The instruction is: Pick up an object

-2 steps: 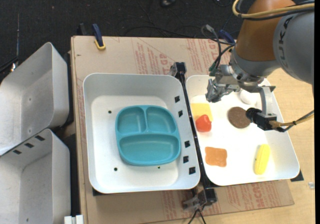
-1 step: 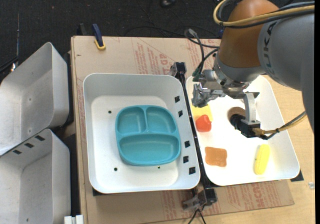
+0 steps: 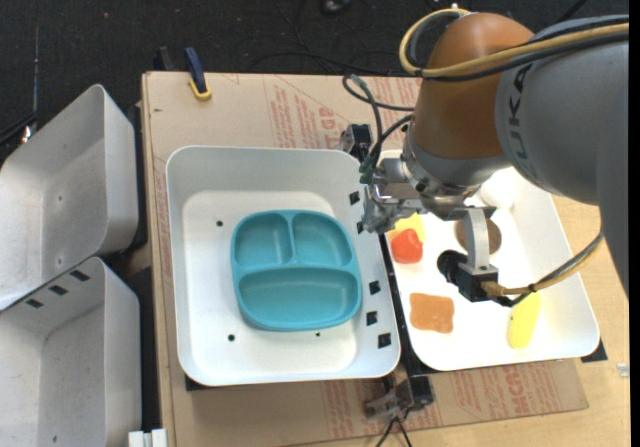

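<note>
My gripper [image 3: 386, 211] hangs low over the left edge of the right bin [image 3: 560, 235], close to the wall between the two bins. A small red and orange object [image 3: 406, 246] lies just below and to the right of it, touching or nearly touching. An orange block [image 3: 432, 312] rests nearer the bin's front. A yellow banana-like object [image 3: 523, 322] lies at the front right. A brownish round thing [image 3: 470, 233] is partly hidden behind the wrist. Nothing shows between the fingers.
The left bin [image 3: 190, 235] holds a teal divided plate [image 3: 296, 269] in its middle. The grey arm with its orange band [image 3: 470, 65] covers the back of the right bin. Two tilted white bins [image 3: 60, 185] stand off the bench at the left.
</note>
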Available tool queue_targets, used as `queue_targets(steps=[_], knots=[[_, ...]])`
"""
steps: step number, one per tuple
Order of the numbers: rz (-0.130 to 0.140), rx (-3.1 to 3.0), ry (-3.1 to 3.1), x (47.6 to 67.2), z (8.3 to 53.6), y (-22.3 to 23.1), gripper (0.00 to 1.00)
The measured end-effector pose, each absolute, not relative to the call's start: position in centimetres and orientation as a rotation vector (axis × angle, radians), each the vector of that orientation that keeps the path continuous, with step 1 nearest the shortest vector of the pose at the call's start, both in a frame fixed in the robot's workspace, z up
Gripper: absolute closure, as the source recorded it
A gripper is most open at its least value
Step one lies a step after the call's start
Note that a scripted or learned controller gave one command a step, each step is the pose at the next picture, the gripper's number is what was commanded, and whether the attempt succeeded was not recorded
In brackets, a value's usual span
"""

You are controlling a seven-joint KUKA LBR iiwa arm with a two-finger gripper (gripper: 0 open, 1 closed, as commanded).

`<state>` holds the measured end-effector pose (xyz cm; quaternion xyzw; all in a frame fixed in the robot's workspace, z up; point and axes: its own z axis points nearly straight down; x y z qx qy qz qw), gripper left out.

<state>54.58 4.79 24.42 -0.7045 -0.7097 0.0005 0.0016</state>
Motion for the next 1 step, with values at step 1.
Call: queue_targets(steps=[1], knots=[[0.004, -2.212, -2.226, 52.13, 23.25, 8.39, 1.00]])
